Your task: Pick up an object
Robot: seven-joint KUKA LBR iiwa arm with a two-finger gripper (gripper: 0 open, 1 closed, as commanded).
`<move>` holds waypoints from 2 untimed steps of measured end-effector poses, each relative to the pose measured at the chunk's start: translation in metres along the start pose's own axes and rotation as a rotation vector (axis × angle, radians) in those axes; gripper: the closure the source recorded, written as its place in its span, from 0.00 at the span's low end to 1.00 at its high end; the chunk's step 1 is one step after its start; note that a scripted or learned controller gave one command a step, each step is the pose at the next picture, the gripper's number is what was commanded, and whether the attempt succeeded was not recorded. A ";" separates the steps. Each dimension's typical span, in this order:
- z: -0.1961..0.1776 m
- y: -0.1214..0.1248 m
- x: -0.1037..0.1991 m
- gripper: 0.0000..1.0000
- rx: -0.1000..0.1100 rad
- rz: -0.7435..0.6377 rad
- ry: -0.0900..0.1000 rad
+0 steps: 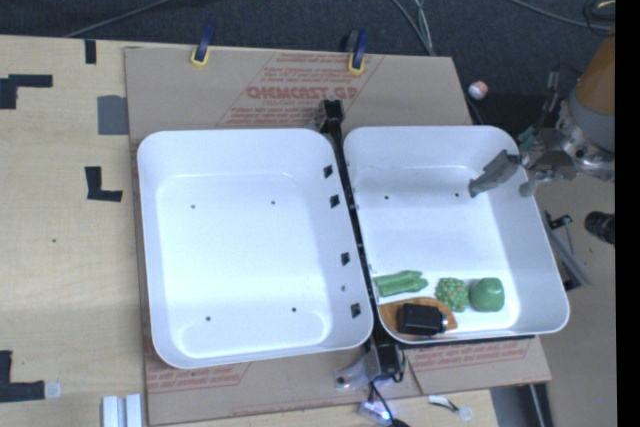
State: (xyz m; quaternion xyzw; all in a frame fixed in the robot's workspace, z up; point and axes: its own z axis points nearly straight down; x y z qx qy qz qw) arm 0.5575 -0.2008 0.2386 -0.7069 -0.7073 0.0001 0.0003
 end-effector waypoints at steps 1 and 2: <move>0.002 -0.045 0.086 0.00 0.000 -0.005 0.002; -0.039 -0.023 0.162 0.00 -0.003 -0.007 0.001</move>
